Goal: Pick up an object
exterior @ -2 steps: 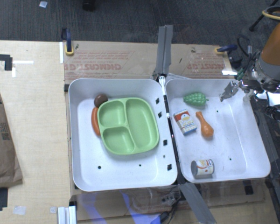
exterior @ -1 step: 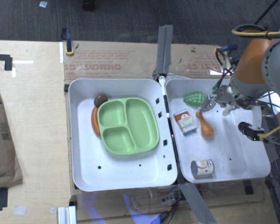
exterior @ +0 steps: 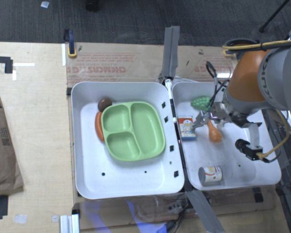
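My jaws (exterior: 207,119) hang low in the right bin (exterior: 242,178), toward its ten o'clock corner, but my own wrist and orange band crowd over them, and I cannot tell whether they are released or clenched, or on anything. Just at five o'clock of them lies an orange piece (exterior: 214,132), its upper end lost under my metal parts; whether I touch it is too hard to make out. At eleven o'clock sits a green lump (exterior: 201,102), partly cut off by a cable. At eight o'clock, against the bin's left wall, stands a small carton (exterior: 186,128) in red, white and blue, its print too small to read. A can (exterior: 211,174) lies on its side well apart at six o'clock. A black fitting (exterior: 247,149) on a cable hangs at four o'clock, over the bin floor. In the left bin (exterior: 121,181) a green tray (exterior: 133,130) with three compartments covers much of an orange thing (exterior: 99,125) at its nine o'clock and a brown ball (exterior: 105,104) at its ten o'clock. A brown bag (exterior: 2,144) on the counter (exterior: 34,96) is cut off by the view's left edge.
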`<control>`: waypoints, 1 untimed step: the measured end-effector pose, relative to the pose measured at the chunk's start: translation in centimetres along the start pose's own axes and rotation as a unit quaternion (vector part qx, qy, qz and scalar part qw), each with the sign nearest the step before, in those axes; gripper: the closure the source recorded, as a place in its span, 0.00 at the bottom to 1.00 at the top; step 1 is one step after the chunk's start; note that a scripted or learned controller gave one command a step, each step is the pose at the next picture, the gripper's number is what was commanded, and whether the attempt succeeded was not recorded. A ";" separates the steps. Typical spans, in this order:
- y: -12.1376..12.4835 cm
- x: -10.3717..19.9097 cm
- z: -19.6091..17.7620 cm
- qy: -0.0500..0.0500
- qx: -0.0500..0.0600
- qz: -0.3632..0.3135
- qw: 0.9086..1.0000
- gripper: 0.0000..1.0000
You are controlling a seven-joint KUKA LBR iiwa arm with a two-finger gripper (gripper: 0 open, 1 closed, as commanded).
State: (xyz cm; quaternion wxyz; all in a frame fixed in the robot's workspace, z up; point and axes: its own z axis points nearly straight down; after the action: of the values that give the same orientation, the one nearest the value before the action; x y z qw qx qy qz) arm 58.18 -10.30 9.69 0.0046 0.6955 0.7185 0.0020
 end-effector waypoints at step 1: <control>1.2 3.0 -9.5 0.001 0.005 0.059 0.998 0.00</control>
State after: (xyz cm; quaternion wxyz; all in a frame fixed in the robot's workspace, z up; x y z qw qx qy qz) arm 59.22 -7.18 19.15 0.0002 0.7370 0.6759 -0.0009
